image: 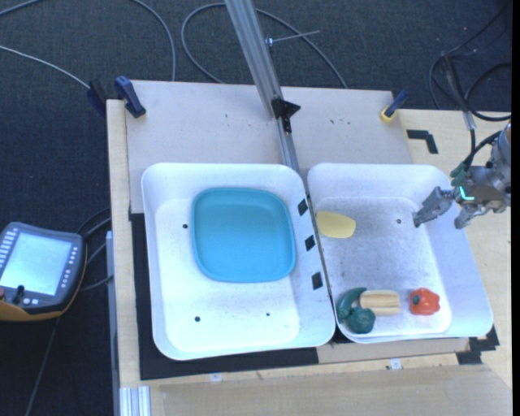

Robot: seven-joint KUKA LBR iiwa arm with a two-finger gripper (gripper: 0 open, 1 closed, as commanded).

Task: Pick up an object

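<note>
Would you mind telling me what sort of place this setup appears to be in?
Most likely a robotics lab: a teach pendant lies beside the bench, loose cables trail over dark carpet, and clamps hold the board.

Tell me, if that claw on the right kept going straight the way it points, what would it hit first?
Probably the bare floor of the right bin. The gripper points down-left over it, and the yellow piece lies farther along. Depth is hard to judge.

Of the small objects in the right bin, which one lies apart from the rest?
The flat yellow piece, alone by the bin's left wall. The green vegetable, tan block and red pepper line the near edge.
</note>
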